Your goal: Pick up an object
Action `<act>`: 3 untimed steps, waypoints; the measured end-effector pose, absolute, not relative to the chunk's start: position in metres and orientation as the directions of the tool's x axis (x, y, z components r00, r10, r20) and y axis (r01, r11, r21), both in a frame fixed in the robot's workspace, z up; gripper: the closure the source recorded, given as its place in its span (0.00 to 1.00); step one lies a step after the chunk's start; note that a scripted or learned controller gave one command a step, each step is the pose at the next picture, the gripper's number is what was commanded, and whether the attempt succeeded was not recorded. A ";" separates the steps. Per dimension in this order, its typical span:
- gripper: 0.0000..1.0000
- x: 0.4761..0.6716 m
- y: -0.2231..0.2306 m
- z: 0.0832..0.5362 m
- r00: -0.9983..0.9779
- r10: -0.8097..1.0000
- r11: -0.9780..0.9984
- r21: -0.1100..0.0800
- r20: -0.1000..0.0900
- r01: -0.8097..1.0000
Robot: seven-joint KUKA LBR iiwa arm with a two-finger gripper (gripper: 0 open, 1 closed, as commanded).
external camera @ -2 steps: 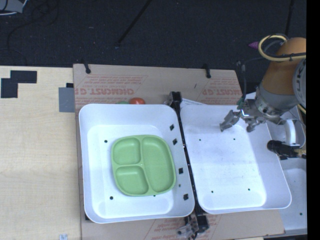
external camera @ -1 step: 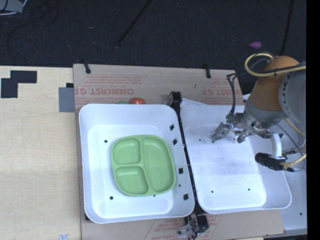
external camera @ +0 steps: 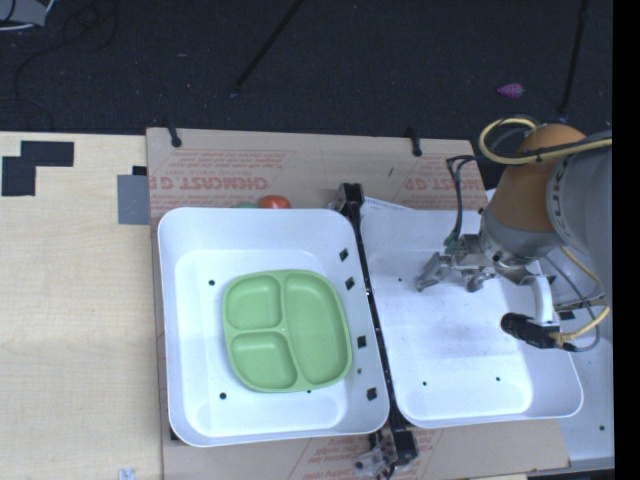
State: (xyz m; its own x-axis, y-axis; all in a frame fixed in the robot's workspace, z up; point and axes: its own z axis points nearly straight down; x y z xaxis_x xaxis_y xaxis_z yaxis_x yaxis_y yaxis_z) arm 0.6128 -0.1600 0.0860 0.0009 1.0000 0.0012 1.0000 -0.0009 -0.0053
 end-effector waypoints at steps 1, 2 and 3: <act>1.00 0.613 -0.160 0.098 0.002 1.000 -0.002 -0.004 0.001 1.000; 1.00 0.618 -0.156 0.160 -0.001 1.000 0.001 0.004 -0.001 1.000; 1.00 0.615 -0.165 0.219 0.002 1.000 -0.002 0.004 -0.001 1.000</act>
